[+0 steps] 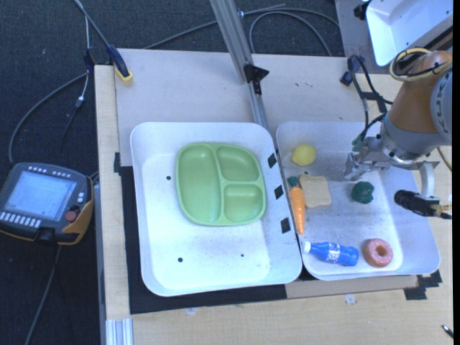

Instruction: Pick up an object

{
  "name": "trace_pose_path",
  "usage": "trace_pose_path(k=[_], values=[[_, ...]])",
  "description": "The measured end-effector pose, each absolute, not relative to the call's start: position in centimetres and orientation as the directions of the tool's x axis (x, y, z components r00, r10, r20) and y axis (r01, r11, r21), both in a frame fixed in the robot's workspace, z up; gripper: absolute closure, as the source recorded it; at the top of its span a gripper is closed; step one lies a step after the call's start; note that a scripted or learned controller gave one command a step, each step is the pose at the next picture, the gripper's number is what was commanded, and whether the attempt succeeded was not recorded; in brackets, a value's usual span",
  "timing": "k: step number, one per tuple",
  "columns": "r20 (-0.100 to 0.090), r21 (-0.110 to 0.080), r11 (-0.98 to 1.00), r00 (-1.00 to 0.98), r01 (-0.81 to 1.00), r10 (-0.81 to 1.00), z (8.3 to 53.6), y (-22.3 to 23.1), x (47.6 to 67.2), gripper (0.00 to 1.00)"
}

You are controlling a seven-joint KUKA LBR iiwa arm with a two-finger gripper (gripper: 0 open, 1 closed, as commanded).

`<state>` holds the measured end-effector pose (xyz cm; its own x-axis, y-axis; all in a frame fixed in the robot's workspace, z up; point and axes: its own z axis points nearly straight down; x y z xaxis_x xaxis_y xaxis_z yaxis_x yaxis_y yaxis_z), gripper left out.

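We see the gripper [357, 165] low in the right bin [410, 261], just above the green toy [363, 191]; whether its fingers are spread or pressed together, we can't tell. Around it lie a lemon [304, 154], bread slice [315, 190], carrot [297, 208], blue bottle [332, 253] and pink donut [378, 251]. A green divided plate [220, 184] sits in the left bin [154, 264].

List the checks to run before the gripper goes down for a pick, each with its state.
1. Gripper is over the right bin: ok.
2. A target is close: the green object lies just below the gripper: ok.
3. Room around that target; the bread slice lies apart from it: ok.
4. Nothing held between the fingers: cannot tell.
5. Finger opening: cannot tell.
6. Carrot lies against the bin's left wall, a harder pick: not ok.
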<state>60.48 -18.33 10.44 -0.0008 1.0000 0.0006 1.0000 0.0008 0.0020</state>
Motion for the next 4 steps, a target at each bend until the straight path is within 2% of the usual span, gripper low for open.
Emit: trace_pose_path(k=[2, 3, 4], values=[[-0.002, 0.006, 0.001, -0.001, 1.0, 1.0, 19.6, -19.1, 61.1, 1.0], [0.0, 0.003, 0.001, -0.001, 1.0, 1.0, 20.9, -19.1, 61.1, 1.0], [0.003, -0.002, 0.005, -0.005, 1.0, 1.0, 20.5, -14.3, 60.1, 1.0]])
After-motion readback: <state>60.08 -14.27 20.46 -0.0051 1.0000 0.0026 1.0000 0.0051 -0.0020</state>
